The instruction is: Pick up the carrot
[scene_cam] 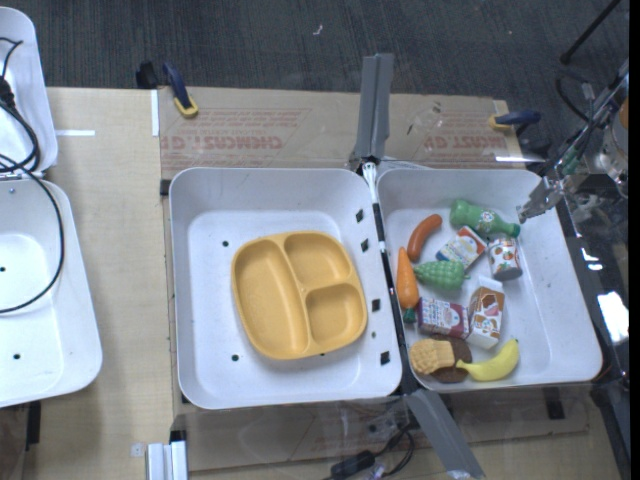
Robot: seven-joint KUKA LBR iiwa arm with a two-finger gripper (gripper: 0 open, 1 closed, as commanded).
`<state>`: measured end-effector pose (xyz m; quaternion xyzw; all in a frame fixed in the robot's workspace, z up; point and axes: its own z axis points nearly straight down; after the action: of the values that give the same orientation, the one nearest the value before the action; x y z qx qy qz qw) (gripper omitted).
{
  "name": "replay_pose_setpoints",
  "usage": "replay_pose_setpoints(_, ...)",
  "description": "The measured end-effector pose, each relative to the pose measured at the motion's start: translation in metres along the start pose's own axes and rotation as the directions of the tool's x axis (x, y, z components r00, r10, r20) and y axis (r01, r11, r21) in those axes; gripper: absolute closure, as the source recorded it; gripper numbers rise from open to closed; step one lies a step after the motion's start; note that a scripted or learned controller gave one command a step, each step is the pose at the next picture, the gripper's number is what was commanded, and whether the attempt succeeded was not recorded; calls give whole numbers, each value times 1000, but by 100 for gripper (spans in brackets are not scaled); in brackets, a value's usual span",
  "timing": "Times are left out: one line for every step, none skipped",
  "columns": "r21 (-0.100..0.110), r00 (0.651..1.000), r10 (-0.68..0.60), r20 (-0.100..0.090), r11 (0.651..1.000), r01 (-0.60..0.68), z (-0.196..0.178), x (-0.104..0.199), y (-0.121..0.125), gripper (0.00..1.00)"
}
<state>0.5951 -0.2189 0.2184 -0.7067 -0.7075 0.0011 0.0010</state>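
Observation:
The carrot (407, 279) is a small orange toy with a green stub at its near end. It lies lengthwise along the left wall of the right bin (560, 308). My gripper (534, 206) hangs over that bin's far right corner, well to the right of the carrot and apart from it. Nothing shows in its grasp. The arm behind it runs off the right side of the view.
Around the carrot lie a red sausage (424, 236), a green bottle (478, 216), a green leafy toy (442, 273), small cartons (486, 316), a can (504, 258), a waffle (432, 354) and a banana (493, 365). The left bin (200, 268) holds a yellow divided plate (298, 293).

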Motion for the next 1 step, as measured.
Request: replay_pose_setpoints(-1,958,-285,0,958,285,113,64,-79,0)
